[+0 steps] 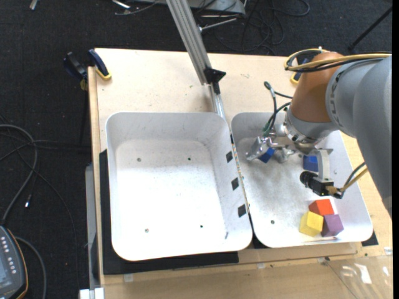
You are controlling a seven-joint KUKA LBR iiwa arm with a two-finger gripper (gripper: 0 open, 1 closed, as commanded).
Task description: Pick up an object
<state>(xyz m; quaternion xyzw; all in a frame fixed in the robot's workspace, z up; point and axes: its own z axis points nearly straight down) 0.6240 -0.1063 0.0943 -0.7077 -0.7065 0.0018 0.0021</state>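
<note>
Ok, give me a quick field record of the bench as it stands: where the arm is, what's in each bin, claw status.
arm: reaches in from the right, over the right shallow white bin
claw: low near that bin's upper left; something blue by its tip, grip cannot be told
blocks: red cube, yellow cube and purple cube clustered at the bin's lower right
left shallow white bin: no blocks seen
task: no object visibly lifted
</note>
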